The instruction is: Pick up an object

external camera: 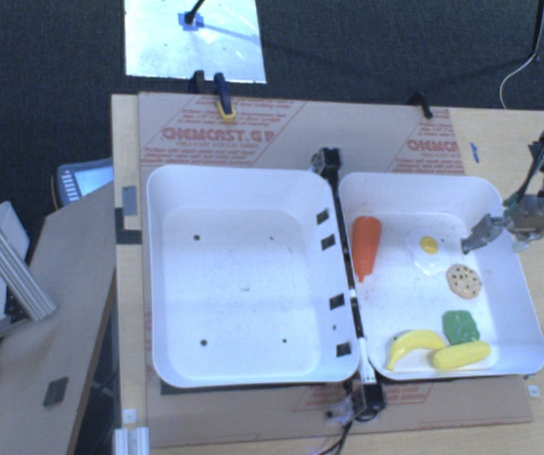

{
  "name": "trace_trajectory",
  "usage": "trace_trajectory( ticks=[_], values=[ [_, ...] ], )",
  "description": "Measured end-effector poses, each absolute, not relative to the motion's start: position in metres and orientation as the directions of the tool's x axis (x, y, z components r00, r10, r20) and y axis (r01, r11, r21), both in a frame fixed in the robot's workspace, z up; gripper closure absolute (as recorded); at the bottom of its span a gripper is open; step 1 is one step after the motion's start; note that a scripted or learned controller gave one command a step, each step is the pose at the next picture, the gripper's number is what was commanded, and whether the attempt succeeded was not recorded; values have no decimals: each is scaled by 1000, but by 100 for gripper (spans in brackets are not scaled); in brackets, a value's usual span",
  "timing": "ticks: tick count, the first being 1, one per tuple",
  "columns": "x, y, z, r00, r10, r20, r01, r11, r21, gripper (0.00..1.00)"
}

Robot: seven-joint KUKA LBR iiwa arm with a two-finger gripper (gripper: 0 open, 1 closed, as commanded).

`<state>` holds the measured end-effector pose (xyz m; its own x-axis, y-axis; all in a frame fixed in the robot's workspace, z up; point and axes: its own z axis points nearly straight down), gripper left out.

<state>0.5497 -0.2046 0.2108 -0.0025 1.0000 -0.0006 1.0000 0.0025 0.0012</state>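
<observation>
right bin (509,254): gripper (474,239) at upper right, above the bin floor; finger spread cannot be told, nothing seen in its grasp. fried egg (428,249) just left of the tip; cookie (462,280) just below it. carrot (365,245) further left. banana (412,345), green piece (461,325), yellow piece (462,354) along the near edge.

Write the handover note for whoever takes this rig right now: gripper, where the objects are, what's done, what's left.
Gripper: over the right bin's right side, nothing visible between its fingers; open or shut can't be told.
Objects, all in the right bin: carrot at left, fried egg centre, cookie just below the gripper, green piece, banana and yellow piece at the front.
Done: nothing picked.
Left: grasp and lift one; egg and cookie look nearest.
</observation>
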Motion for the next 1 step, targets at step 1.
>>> trace_trajectory(
  ticks=[1],
  values=[
    [645,-206,378,-8,1000,-8,1000,8,24,0]
  ],
)
